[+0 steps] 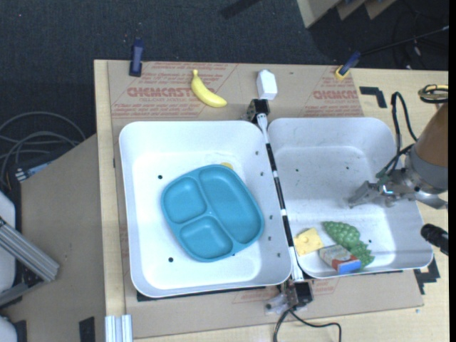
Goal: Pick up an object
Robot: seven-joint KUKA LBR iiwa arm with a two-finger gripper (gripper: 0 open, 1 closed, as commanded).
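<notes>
Objects for picking, a yellow block (308, 240), a green toy (347, 235) and a grey piece (337, 256), lay bunched at the right bin's (320, 144) near edge. The gripper (361, 195) hovered just beyond them, fingers spread, holding nothing. A descent there risked closing on bare floor, or nudging the cluster against the wall.

Arm (432, 152): only the wrist end in view. Top section tan-orange, rounded, w/ a smooth matte look. Below it a grey collar, cylindrical, lighter grey along its lower rim. Hand (356, 200): grey metal, slim, tapering from a blocky silver base near the collar to thin pointed fingers (361, 192); small bright highlights on the base, detail too blurred to make out screws or markings. Black cable (396, 123) loops up beside the wrist, thin, curved. Dark rounded part (434, 235) sits below the collar, black, shape unclear.
</notes>
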